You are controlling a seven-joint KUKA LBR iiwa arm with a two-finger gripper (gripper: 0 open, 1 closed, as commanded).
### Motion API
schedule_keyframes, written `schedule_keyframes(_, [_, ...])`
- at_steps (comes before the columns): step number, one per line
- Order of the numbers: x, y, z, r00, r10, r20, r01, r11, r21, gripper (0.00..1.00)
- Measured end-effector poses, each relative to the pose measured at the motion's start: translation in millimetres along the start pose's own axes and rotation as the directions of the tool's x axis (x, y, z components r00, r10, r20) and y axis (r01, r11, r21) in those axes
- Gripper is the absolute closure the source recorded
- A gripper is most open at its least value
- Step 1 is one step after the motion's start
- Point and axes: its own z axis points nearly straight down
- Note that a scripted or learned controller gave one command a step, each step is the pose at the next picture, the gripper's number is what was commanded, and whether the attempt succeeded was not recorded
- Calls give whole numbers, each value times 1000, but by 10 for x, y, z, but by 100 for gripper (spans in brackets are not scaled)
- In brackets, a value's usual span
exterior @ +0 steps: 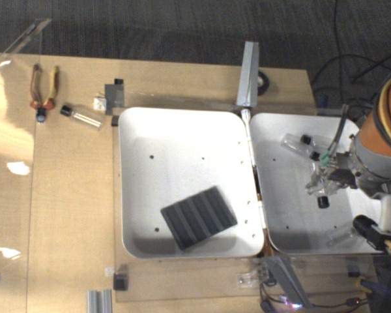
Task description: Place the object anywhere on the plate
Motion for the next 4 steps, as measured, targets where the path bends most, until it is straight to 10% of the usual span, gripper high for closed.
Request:
schedule_keyframes(1, [582, 480, 204, 961, -275, -2, 275, 961, 6, 100])
schedule_keyframes(2, [1370, 655, -74, 961, -276, -3, 276, 961, 5, 100])
schedule_keyframes(3, [2028, 1486, -229, 986, -169, -1, 169, 986, 8, 100])
schedule_keyframes(4, [2403, 1490, -101, 784, -621, -5, 621, 784, 4, 100])
